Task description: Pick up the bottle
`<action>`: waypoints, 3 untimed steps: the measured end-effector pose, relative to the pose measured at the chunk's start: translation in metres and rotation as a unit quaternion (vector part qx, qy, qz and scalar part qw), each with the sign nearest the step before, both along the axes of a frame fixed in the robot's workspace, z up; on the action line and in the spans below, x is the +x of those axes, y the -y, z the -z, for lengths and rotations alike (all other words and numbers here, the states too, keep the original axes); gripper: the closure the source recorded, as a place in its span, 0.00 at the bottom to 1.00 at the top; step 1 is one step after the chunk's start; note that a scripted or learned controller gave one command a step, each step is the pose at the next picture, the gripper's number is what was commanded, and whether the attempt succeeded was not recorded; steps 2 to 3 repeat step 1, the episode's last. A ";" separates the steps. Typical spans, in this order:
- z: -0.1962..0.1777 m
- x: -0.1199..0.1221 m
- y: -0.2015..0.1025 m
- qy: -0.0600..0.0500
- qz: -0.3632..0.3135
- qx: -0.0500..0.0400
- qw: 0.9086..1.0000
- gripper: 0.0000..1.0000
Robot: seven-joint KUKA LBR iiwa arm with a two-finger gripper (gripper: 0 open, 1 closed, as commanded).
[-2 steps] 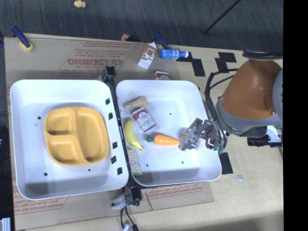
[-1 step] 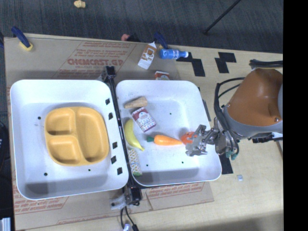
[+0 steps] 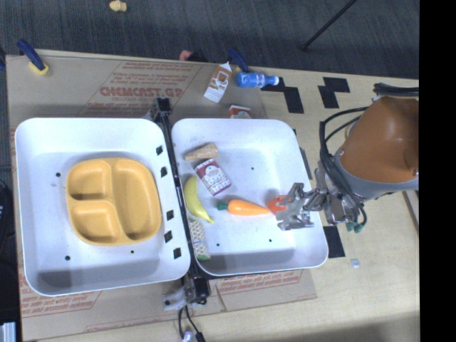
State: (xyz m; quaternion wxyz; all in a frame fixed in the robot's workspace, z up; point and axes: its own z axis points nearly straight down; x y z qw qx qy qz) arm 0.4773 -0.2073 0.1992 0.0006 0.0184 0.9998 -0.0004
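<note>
A small blue bottle [image 3: 251, 80] lies on its side on the bench behind the right bin [image 3: 271, 137], outside both bins. Inside that bin, a red and white labelled container [image 3: 212, 177] lies near the middle left. My gripper [image 3: 288, 207] is low in the right bin's right part, far in front of the blue bottle. Its two fingers stand open, one at the back [image 3: 296, 192] and one at the front [image 3: 288, 224]. The thick end of an orange carrot [image 3: 246, 207] lies just left of the gap, and nothing is gripped.
In the right bin lie a yellow banana [image 3: 194, 199], a tan bread piece [image 3: 201, 152] and a speckled strip [image 3: 201, 242]. A yellow divided plate [image 3: 112, 199] sits in the left bin [image 3: 43, 141]. Small cartons [image 3: 217, 83] lie on the bench near the blue bottle.
</note>
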 end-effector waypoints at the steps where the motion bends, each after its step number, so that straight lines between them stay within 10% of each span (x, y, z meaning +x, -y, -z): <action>1: -0.010 0.000 0.004 0.000 -0.032 0.000 0.999 1.00; 3: -0.010 0.000 0.004 0.000 -0.032 0.000 0.999 1.00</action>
